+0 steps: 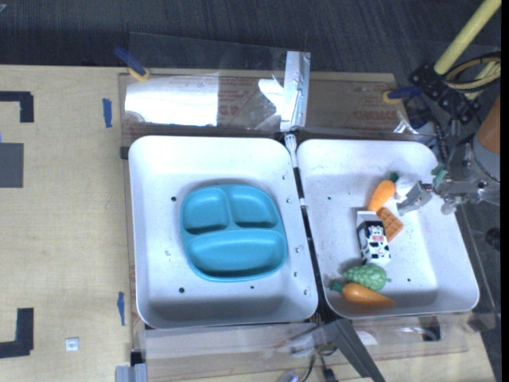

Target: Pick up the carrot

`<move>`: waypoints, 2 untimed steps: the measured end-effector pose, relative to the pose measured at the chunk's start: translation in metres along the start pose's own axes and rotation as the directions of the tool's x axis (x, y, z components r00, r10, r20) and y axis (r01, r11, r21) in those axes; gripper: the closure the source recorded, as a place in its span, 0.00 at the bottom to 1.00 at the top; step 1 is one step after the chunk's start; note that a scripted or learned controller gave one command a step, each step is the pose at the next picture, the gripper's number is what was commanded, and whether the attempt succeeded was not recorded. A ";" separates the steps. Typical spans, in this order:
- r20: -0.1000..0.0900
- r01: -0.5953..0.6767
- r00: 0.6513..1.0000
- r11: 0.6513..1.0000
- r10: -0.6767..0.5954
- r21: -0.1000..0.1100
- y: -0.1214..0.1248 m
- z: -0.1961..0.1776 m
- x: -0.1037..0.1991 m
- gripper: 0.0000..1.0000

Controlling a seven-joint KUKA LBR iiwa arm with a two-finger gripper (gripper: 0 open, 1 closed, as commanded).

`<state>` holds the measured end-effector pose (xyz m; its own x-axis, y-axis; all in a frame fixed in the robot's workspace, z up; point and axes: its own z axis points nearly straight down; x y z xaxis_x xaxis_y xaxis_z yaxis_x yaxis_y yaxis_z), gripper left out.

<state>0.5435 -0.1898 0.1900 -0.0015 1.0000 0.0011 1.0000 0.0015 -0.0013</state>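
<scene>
Two shallow white bins are seen side by side on the surface point(56, 237). A blue divided plate point(233, 231) is held in the left bin point(151, 213). In the right bin point(334, 173), a carrot point(382, 193) is found near the upper middle, with an orange card point(389, 221) just below it and a small black-and-white toy point(374, 241) beside that. A green leafy piece point(366, 276) and a second carrot point(367, 294) are placed at the near edge. The tool point(433, 193) is positioned at the bin's right side, close to the upper carrot, apart from it

Two carrots point(382, 192) point(367, 294) — two bins point(151, 213) point(453, 277) (white)
</scene>
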 end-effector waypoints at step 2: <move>-0.037 0.478 0.879 0.877 -0.476 0.055 0.090 0.106 0.016 0.00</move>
<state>0.6334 -0.1739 0.0840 -0.4775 0.8778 0.0388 0.8760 0.4790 -0.0558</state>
